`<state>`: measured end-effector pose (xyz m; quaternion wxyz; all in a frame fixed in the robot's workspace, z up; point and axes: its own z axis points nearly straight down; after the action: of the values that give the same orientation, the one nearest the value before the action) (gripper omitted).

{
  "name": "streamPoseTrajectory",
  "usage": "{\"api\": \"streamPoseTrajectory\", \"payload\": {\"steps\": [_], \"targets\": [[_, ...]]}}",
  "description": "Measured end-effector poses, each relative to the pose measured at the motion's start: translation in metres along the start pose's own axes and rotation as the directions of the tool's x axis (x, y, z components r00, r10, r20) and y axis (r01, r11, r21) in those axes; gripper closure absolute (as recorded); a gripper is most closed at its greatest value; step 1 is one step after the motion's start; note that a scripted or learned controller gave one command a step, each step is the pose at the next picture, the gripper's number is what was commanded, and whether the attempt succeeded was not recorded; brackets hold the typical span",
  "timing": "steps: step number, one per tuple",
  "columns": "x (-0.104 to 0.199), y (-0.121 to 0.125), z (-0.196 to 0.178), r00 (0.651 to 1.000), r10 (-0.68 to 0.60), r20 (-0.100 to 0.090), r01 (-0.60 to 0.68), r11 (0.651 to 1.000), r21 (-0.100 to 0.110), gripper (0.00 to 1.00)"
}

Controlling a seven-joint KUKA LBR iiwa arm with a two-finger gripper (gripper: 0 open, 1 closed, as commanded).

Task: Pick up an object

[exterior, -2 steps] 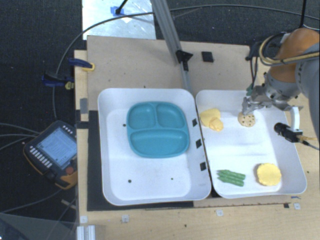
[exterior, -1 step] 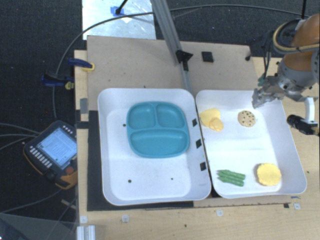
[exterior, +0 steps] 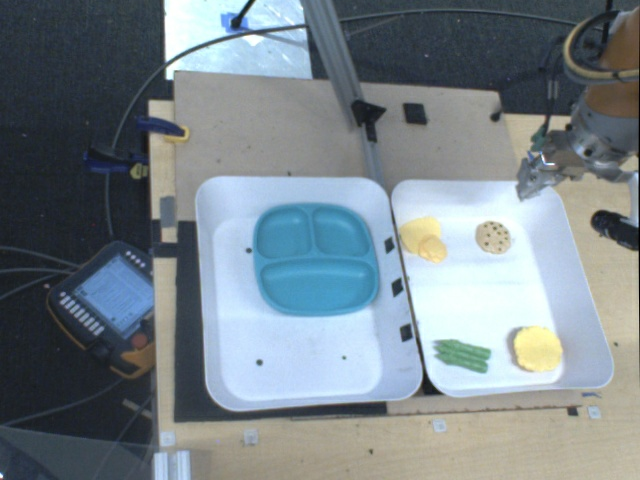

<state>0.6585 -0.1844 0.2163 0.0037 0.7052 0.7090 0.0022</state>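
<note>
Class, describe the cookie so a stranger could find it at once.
Look in the right bin, in its far half. The cookie lies right of the yellow lump. It alone is a small tan disc with dark specks.

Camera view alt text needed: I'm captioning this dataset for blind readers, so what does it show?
The gripper hangs over the right bin's far right corner, holding nothing. That bin holds a cookie, a yellow piece, green beans and a round yellow item. The left bin holds a blue divided plate.
</note>
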Motion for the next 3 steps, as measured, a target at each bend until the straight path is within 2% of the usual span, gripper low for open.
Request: {"api": "streamPoseTrajectory", "payload": {"steps": [1,2,3], "targets": [[0.0,0.002,-0.043,1.0,-0.001,0.0,0.001,1.0,0.0,1.0],[0.052,-0.005,-0.05,1.0,-0.005,-0.004,0.005,1.0,0.004,1.0],[0.101,-0.001,-0.045,1.0,-0.005,-0.004,0.005,1.0,0.006,1.0]]}}
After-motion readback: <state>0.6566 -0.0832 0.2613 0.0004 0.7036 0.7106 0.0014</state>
